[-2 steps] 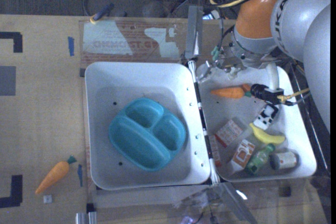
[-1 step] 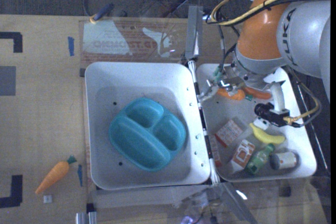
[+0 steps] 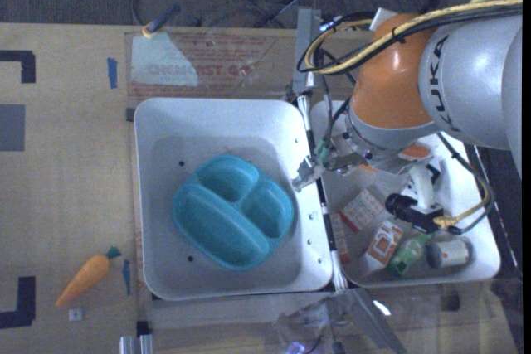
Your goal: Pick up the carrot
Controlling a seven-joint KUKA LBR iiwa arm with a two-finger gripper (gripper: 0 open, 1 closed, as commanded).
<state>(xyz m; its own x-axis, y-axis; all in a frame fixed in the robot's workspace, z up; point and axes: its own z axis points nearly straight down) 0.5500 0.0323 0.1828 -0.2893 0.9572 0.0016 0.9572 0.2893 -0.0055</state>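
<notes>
The carrot point(image 3: 83, 279), orange with a green top, lies on the wooden bench to the left of the left bin point(image 3: 158, 128), outside both bins, near the front corner. The arm's orange-banded wrist hangs over the right bin. My gripper point(image 3: 309, 167) sits low at the wall between the two bins, far to the right of the carrot. Nothing can be seen held in it.
A blue divided plate point(image 3: 234, 211) lies in the left bin. The right bin point(image 3: 489, 261) holds several items: a red and white packet point(image 3: 361, 210), an orange box point(image 3: 383, 244), a green object point(image 3: 406, 254) and a can point(image 3: 448, 251). Cables trail over it.
</notes>
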